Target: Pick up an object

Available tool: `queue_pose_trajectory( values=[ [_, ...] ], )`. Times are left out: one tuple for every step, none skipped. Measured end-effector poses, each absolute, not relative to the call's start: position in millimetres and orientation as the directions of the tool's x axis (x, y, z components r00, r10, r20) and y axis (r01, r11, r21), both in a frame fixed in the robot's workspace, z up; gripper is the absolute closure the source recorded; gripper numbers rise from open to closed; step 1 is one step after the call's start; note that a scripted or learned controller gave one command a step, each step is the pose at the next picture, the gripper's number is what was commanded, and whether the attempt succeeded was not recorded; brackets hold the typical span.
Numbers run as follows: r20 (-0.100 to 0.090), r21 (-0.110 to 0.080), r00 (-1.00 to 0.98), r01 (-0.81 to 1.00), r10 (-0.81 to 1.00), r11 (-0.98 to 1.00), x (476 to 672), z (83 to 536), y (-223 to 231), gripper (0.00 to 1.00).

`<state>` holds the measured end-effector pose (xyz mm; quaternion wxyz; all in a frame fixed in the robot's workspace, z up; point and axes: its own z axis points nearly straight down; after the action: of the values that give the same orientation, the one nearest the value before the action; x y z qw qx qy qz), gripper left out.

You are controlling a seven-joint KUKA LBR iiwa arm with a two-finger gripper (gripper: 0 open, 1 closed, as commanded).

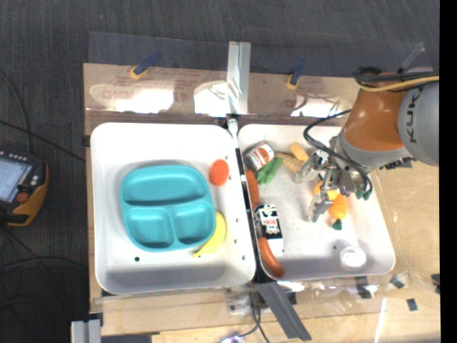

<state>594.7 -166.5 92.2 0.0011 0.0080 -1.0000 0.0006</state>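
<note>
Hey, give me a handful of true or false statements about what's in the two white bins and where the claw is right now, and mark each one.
1. The teal divided tray lies in the left bin. True.
2. The banana lies in the right bin. False: it is in the left bin, against the teal tray's lower right corner.
3. The claw is over the right bin, beside a small orange carrot-like item. True.
4. The long brown sausage lies along the right bin's left side. True.
5. The small orange ball sits inside one of the tray's compartments. False: it sits on the bin floor, to the upper right of the tray.
6. The arm reaches into the left bin. False: it reaches into the right bin.
</note>
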Motion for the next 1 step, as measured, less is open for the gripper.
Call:
queue_pose_trajectory(
  values=[
    [-0.011,-0.003,-1.000,0.021,0.021,1.000,532.8,89.9,-221.9,0.00]
  ],
)
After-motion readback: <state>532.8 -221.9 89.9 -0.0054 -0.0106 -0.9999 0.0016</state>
